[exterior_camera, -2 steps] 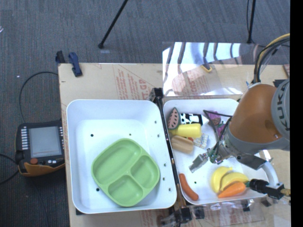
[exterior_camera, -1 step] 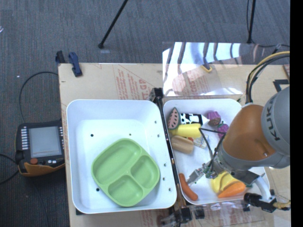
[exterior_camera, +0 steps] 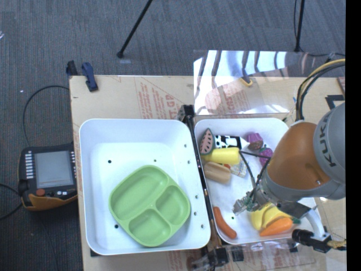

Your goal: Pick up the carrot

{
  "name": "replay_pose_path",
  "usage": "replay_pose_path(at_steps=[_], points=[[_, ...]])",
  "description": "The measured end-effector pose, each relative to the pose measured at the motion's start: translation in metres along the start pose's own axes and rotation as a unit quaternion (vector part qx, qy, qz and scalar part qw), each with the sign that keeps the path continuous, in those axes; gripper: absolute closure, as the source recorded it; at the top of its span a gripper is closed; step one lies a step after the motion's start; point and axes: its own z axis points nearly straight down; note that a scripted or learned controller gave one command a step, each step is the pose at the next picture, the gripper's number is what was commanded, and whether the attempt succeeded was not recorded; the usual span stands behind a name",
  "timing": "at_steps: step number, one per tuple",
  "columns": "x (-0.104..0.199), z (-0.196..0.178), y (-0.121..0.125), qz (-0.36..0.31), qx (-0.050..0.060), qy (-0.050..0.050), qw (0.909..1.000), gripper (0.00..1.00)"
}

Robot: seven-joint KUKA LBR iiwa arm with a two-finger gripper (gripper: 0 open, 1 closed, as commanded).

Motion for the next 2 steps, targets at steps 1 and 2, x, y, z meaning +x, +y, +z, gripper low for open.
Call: replay_pose_path(at_steps=[1, 2], points=[[0.002, 0.009, 0.001, 0.133, -0.001, -0.001, 0.9911, 1.00], [0.093, -0.095, 0.041, 0.073, -0.006, -0.002, 0.9973, 1.00]])
